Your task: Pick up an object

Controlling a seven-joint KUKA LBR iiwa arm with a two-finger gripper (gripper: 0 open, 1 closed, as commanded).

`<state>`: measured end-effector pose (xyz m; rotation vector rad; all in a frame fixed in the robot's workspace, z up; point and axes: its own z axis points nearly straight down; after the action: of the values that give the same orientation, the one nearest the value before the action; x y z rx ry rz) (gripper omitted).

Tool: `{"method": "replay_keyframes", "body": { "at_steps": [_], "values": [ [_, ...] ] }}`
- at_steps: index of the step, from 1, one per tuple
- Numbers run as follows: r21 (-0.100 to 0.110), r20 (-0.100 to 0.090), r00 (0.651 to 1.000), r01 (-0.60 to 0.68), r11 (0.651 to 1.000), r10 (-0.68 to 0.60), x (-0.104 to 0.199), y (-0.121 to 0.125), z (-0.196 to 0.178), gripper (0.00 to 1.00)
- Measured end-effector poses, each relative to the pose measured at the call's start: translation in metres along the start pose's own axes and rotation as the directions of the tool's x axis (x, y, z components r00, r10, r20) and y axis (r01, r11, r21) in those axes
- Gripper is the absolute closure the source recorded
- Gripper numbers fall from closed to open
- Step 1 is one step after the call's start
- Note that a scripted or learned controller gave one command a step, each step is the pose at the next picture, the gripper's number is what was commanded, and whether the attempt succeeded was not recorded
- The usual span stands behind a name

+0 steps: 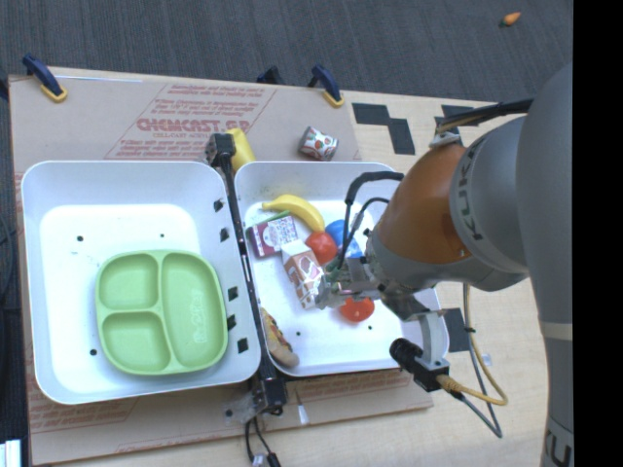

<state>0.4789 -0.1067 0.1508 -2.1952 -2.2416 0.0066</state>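
Pincer point(336, 285) seemingly touches carton point(304, 272), beside tomato point(356, 308).

A robotics lab: clamps point(45, 78) pin a cardboard-covered bench point(146, 115) on grey carpet point(292, 17), beside the arm point(467, 212).

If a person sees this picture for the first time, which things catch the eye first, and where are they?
The big grey arm with its orange band comes first, reaching from the right over the right bin. Under it lies a bright pile: a yellow banana, a red tomato-like piece and small cartons. In the left bin rests a pale green divided plate.
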Motion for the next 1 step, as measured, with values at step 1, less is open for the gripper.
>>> {"method": "replay_keyframes", "body": {
  "at_steps": [1],
  "values": [
    [0.0, 0.001, 1.0, 0.004, 1.0, -0.004, 0.0001, 0.0011, -0.0103, 1.0]
  ]
}}
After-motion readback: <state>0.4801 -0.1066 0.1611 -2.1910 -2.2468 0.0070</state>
